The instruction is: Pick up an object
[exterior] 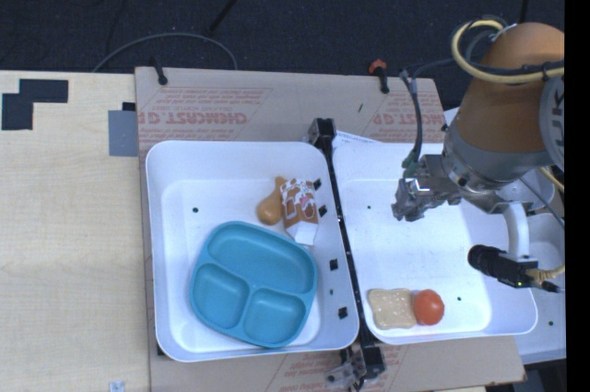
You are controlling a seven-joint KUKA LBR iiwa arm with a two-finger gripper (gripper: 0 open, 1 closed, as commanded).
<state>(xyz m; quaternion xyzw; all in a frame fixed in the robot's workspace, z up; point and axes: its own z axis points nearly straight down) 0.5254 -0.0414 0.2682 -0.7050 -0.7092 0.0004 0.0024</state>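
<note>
Nearest the camera, against the front wall of the right bin (516, 326), lie a pale, flattish slab like a slice of bread (391, 308) and, touching its right side, a small round red-orange piece that reads as a toy tomato (429, 306). Both look smooth and moulded; the tomato is rounded and would roll, the bread is low and wide. In the left bin (166, 224) a blue divided plate (253, 283) with three compartments sits slightly tilted towards the front, glossy hard plastic with rounded corners. Behind it, near the divider between the bins, lies a brown and white toy (292, 202), lumpy and irregular, its exact kind too small to tell.

Farther back, the gripper (412, 199) hangs over the rear part of the right bin, above bare white floor and well apart from the bread and tomato. Nothing is seen between its fingers; whether they stand wide or narrow cannot be told from this angle.

By my judgement the task is at the approach step, with no object yet taken. The next move calls for travel towards the front of the bin, then a descent centred on one piece. The tomato seems the likelier target, though its closeness to the bread and the wall leaves little room.

Beyond the bins, the cardboard sheet (249, 109) lies flat on the table (64, 224).
</note>
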